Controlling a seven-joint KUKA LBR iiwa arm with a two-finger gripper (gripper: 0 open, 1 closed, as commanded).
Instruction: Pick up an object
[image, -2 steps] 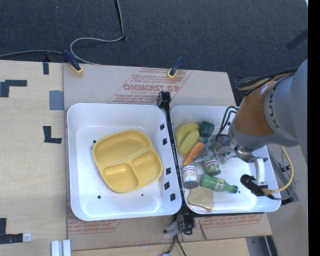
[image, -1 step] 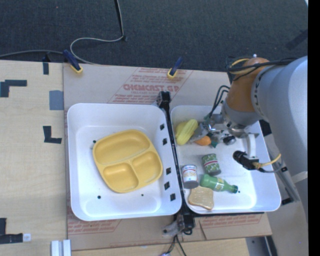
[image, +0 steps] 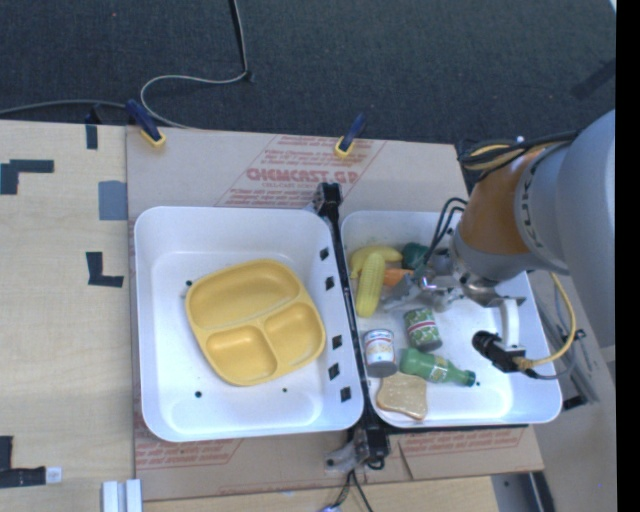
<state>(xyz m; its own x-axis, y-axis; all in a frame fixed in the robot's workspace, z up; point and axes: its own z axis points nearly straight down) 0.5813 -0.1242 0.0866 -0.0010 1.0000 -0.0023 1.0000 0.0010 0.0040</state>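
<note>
The right bin (image: 520, 395) holds several small items. A yellow corn cob (image: 368, 280) lies at its left, with a green item (image: 415, 253) and an orange piece (image: 397, 276) behind it. A green-labelled can (image: 422, 328), a small white can (image: 379, 351), a green bottle (image: 437, 368) and a slice of bread (image: 403, 397) sit nearer the front. My gripper (image: 415, 288) hangs low in this bin, just right of the corn cob and right above the green-labelled can. Nothing shows clearly in its grasp.
The left bin (image: 160, 300) holds a yellow divided plate (image: 255, 320). A black divider (image: 338, 300) runs between the bins. The arm's orange band (image: 490, 215) and a yellow cable (image: 560, 345) hang over the right bin's right side.
</note>
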